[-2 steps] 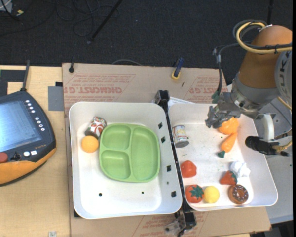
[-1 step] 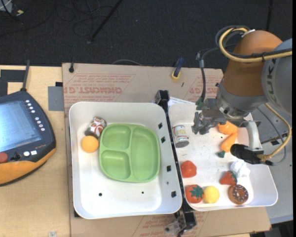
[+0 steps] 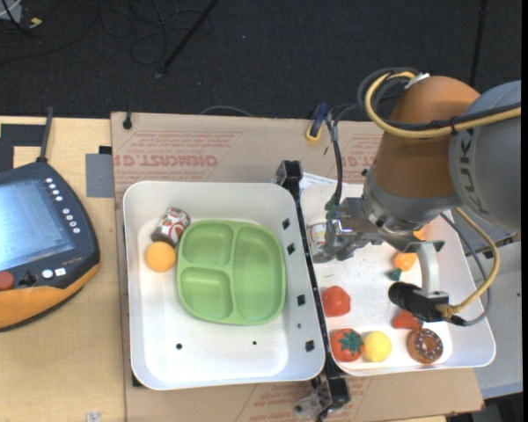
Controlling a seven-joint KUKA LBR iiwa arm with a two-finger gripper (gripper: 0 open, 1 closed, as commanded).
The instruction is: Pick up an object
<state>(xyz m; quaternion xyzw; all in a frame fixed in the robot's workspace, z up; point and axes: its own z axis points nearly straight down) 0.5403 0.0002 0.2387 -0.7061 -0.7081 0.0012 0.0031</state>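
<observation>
My pincer hangs low over the right bin, just behind the red tomato and a touch to its left. From this slant I cannot tell whether it stands wide or narrow, and I see nothing held in it. The tomato looks like my best pick: it sits alone on bare white floor, nearest to me. To take it well I should come forward until I am square over its crown, drop straight down and close across its round middle, low enough that it cannot squirt out. The shared bin wall runs close on the tomato's left, so that side is tight and I must not drift that way. In front of the tomato lie a strawberry and a lemon touching one another, with a doughnut further right. An orange piece lies to the tomato's right and a little behind it. The open room is straight to the tomato's right, and upward. The green plate lies well left of the tomato in the other bin, out of my way.
</observation>
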